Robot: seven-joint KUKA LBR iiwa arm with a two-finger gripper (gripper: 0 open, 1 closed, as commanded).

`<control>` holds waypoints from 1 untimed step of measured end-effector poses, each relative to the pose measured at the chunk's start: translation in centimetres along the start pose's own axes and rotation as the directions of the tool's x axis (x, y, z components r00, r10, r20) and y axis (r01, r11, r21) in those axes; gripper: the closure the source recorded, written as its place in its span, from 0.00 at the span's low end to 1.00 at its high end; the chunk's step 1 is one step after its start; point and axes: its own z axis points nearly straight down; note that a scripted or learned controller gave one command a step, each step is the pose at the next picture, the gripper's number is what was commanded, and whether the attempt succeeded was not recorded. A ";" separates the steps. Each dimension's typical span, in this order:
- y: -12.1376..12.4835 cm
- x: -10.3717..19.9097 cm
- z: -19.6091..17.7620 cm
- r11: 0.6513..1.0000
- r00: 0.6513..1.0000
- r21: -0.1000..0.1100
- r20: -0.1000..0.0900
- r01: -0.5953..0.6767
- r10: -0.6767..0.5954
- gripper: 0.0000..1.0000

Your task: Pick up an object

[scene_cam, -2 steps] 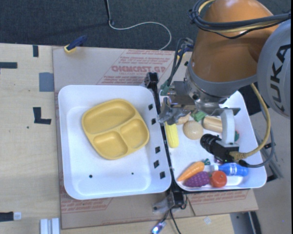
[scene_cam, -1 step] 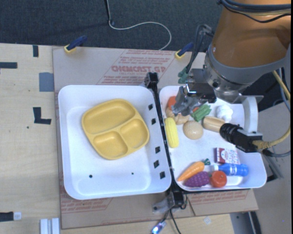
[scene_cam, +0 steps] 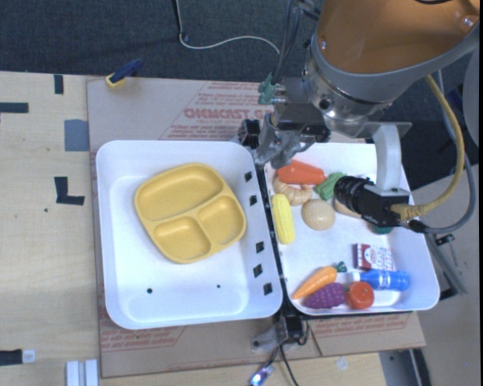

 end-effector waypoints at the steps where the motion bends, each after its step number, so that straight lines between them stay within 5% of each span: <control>1: 0.0 -0.3 -0.7 1.000 1.000 0.006 0.003 -0.004 0.004 1.00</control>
